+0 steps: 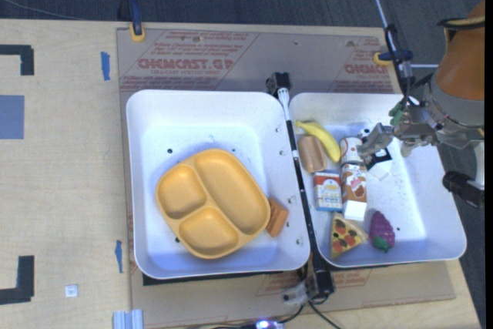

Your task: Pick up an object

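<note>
A grey robot arm with an orange band reaches in from the right edge of the frame, and its gripper (379, 144) hangs low over the upper middle of the right bin (431, 246), 1 of 2 shallow white bins side by side on the bench. This looks like the approach step of a pick: the gripper is above the toys, close to a small can (352, 151), but nothing can be seen between its fingers. The fingers appear parted by a small gap, though dark parts of the tool blur together there, so how wide they stand is hard to judge.

The likely targets lie in a cluster along the left side of the right bin. From upper to lower frame: a yellow banana (322, 139), a tan hot dog bun (311, 153), the small can, a little carton (328, 191) with red and blue print, a pizza slice (346, 236), and a purple eggplant-like toy (382, 230) (all play-food pieces, by the look of them). The next move would need the gripper lowered squarely over 1 piece, with the fingers either side of it, without nudging its close neighbours.

The left bin (154, 115) holds a yellow divided plate (212, 202) with 3 compartments and a small orange piece (277, 217) touching its right edge.
</note>
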`<state>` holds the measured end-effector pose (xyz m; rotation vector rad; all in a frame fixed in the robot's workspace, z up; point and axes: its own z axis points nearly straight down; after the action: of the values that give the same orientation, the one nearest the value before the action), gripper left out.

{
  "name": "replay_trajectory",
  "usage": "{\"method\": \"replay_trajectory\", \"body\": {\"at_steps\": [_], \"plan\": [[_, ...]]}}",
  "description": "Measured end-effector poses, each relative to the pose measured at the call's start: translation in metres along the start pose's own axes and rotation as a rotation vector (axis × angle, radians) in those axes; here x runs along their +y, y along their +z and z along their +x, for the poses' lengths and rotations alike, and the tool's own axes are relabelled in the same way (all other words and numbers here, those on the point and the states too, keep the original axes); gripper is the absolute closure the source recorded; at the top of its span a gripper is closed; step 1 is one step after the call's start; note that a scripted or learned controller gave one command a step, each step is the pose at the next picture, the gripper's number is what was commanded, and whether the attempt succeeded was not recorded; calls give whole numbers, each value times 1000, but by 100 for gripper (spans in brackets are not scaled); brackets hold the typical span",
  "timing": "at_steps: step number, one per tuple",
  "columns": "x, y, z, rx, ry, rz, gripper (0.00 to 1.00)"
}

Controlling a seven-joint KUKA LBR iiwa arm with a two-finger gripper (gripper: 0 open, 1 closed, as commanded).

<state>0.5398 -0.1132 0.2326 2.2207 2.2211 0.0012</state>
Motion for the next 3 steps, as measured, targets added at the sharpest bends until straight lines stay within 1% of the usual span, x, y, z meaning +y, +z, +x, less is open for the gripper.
{"method": "replay_trajectory", "body": {"at_steps": [1, 2, 3], "plan": [[37, 107, 13, 1, 0, 4, 0], [32, 138, 2, 0, 0, 0, 0], [32, 128, 2, -1, 1, -3, 100]]}}
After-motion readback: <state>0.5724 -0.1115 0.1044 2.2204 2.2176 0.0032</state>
